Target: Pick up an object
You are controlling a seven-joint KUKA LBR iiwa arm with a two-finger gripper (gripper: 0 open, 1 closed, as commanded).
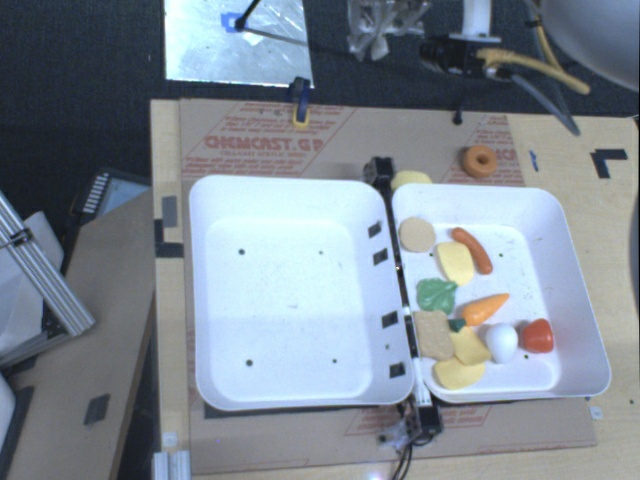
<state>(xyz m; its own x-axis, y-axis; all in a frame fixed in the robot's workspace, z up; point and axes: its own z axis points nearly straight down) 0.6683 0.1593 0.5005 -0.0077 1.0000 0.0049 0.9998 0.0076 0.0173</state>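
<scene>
Cables (410,433) at near bench edge, blurred. Toy food in right bin (575,258): carrot (485,308), sausage (472,250), egg (501,342), tomato (537,336). Left bin (215,218) beside. Doughnut (480,161) on cardboard (260,140). Gripper (380,18) top, blurry, jaws unreadable, cannot tell.

The arm's hand (378,30) hangs at the frame's top, beyond the bench's far edge.
</scene>
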